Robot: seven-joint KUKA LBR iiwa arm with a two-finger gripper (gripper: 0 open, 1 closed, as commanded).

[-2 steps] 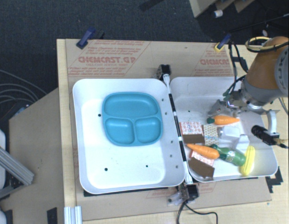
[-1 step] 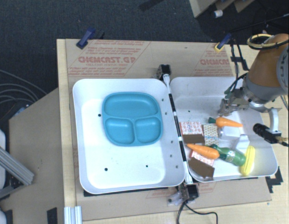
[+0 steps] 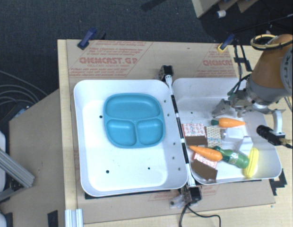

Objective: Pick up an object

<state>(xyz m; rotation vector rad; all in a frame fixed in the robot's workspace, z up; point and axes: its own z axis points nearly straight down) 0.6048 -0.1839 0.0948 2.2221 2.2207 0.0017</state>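
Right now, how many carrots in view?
2, both in the right bin: upper carrot near the gripper, lower carrot beside the green bottle. More may be hidden.

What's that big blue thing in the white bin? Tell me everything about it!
It is a blue tray, the kind for serving food, and it looks like smooth plastic. It has rounded corners and three dips: one wide one along the far side and two smaller ones side by side nearer the camera. Nothing lies in them. It lies flat, right way up, in the far half of the left bin, touching only the bin's floor, apart from the walls. The toy food is all in the other bin.
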